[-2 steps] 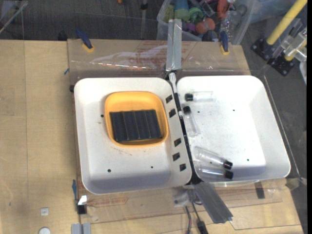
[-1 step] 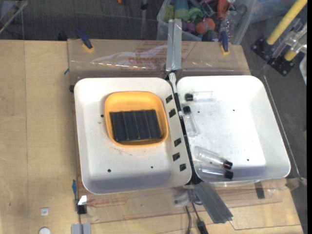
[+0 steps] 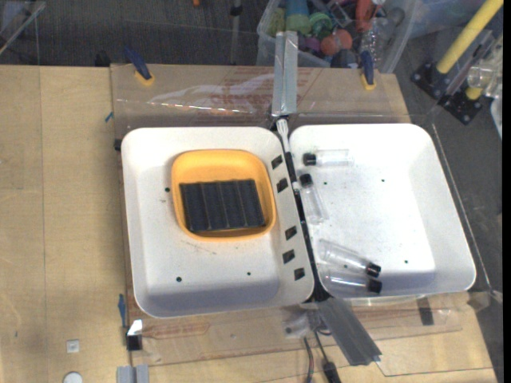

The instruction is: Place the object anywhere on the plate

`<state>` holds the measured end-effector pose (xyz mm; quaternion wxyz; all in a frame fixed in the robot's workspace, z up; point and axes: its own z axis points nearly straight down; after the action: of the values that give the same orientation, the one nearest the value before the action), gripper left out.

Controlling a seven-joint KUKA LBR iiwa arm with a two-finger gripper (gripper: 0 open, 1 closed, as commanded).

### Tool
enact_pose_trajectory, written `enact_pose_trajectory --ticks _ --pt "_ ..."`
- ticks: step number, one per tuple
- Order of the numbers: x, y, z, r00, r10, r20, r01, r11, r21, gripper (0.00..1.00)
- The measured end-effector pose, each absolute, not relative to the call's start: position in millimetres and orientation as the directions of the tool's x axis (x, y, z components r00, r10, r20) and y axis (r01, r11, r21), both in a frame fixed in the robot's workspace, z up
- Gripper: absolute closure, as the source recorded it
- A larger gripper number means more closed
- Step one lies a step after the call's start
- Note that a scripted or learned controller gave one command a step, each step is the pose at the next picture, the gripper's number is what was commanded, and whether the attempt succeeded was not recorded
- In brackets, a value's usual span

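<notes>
An orange, rounded-square plate (image 3: 185,171) sits in the left white bin (image 3: 152,262), toward its back. A black ribbed rectangular block (image 3: 222,204) lies flat on the plate and covers most of its floor. In the right white bin (image 3: 399,206) lie several clear plastic tubes with black caps. One tube (image 3: 327,159) is at the back left. A second tube (image 3: 311,198) runs along the left wall. Two more tubes (image 3: 349,262) rest together at the front left corner.
A metal divider strip (image 3: 285,78) runs between the bins toward the back. Black tabs (image 3: 289,231) line the seam between the bins. A clear box of coloured toys (image 3: 335,10) stands behind the bench. Blue clamps (image 3: 141,69) hold the back edge.
</notes>
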<state>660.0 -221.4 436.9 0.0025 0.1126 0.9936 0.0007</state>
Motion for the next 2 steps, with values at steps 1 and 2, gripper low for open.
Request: enact_pose_trajectory --ticks 1,2 --pt "655.4 -221 437 -0.989 -0.148 -0.006 -0.148 0.989 0.001 1.0" --pt "668.4 -221 437 -0.863 -0.505 -0.01 -0.505 0.863 -0.004 1.0"
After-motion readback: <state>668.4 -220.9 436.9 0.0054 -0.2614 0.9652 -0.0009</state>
